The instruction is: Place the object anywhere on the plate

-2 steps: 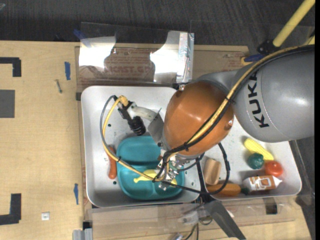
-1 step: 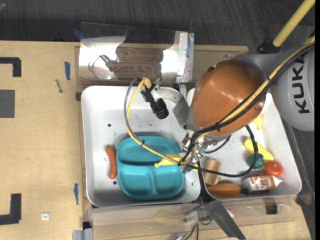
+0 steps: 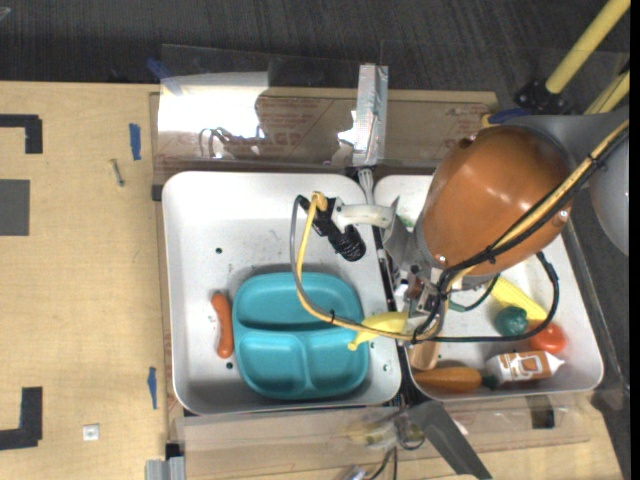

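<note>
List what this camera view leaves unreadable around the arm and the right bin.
- End effector: wrist and yellow cable cover it; finger state unreadable.
- Right bin: the orange band hides its upper part.
- Small carton: print too small to read.
- Blue plate: right edge crossed by the cable.

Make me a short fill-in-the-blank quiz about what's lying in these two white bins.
1. The teal plastic plate with compartments lies in the ____ bin.
2. The orange sausage-shaped toy lies to the ____ of the plate.
3. The small white carton sits in the ____ bin.
4. Beside the yellow banana-like toy sits a round toy coloured ____.

Missing words: left; left; right; green
</note>
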Available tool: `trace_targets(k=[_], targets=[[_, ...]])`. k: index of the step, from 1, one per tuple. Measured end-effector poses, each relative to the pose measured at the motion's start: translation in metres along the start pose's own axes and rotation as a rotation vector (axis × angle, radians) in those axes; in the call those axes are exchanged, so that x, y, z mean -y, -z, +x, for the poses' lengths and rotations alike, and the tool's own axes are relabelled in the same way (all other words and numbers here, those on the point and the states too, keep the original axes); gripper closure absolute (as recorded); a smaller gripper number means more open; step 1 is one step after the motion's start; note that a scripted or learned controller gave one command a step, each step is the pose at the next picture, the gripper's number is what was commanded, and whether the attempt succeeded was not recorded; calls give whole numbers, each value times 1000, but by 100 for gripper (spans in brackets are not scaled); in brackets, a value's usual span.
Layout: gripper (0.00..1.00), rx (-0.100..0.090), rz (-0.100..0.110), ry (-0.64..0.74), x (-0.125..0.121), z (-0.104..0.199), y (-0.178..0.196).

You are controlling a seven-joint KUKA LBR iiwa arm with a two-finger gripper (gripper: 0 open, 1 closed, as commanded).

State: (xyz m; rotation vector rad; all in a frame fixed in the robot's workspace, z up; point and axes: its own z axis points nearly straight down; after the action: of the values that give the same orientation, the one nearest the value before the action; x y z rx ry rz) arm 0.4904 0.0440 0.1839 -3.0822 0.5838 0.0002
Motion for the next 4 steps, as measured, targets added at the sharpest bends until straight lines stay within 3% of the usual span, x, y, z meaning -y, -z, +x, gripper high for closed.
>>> trace_targets(k=[1,2,3,4], targets=[[0,0,0,1,0,0,0],[0,3,0,112,44,-1,12],[0,1,2,135,156,-6,64],[0,0,1,173,191,-15,94]])
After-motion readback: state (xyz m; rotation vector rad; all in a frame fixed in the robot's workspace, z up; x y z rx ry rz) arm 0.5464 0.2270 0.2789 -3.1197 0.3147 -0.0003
